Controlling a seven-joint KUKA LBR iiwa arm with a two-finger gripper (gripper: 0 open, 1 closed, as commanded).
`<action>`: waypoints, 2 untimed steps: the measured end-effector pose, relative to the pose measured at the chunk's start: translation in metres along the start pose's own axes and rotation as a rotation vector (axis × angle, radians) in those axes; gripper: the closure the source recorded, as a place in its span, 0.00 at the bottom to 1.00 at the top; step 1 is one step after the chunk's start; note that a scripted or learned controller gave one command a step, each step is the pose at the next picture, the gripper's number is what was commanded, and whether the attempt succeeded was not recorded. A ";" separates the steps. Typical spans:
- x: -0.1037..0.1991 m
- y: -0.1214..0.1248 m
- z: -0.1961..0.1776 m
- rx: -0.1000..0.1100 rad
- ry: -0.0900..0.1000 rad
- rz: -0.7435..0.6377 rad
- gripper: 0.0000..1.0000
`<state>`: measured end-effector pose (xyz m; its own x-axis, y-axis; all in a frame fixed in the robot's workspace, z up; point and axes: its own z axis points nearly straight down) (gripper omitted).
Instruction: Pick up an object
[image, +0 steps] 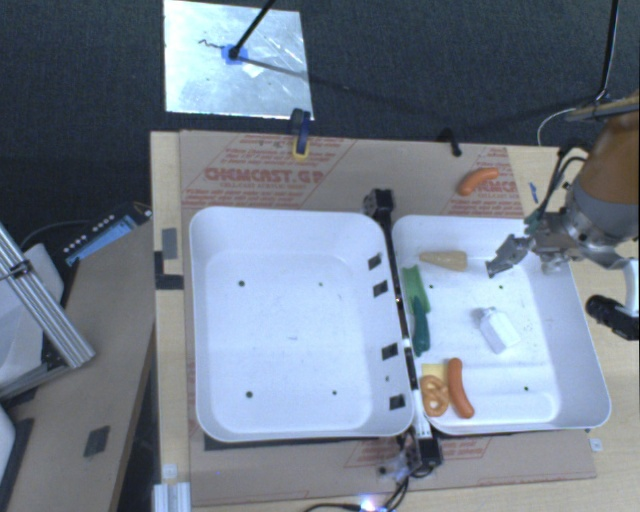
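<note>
Nearest the camera, in the right bin (575, 385), an orange sausage (459, 388) lies close to the front edge, touching a small yellow pretzel-like piece (434, 393) on its left. Both sit by the bin's front left corner. Along the same bin's left wall lies a green strip (418, 310), running front to back. A small white block (496, 330) rests near the middle of the bin floor, apart from the other items. A pale tan cone (443, 260) lies near the back edge, pointing toward the arm's side.

Gripper (503, 257) hangs over the back right part of the right bin, just beside the cone's thicker end. Whether it touches the bin floor cannot be told. Nothing is visible between its fingers; whether they are apart or together cannot be told from this angle. Grey arm (600, 215) with orange band enters from the right edge.

Left bin (290, 320) sits side by side with the right one, their inner walls touching. Both rest on a brown board (260, 170) on the desk.

A second orange sausage (478, 180) lies outside the bins, on the board behind the right bin's back edge.
</note>
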<state>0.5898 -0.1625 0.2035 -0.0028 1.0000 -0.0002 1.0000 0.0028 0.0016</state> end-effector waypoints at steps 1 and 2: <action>0.000 0.001 -0.011 -0.003 0.000 -0.003 1.00; -0.022 -0.023 -0.198 -0.018 -0.007 0.000 1.00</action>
<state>0.5662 -0.1841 0.4016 -0.0030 1.0000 -0.0071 0.9998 0.0032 0.0201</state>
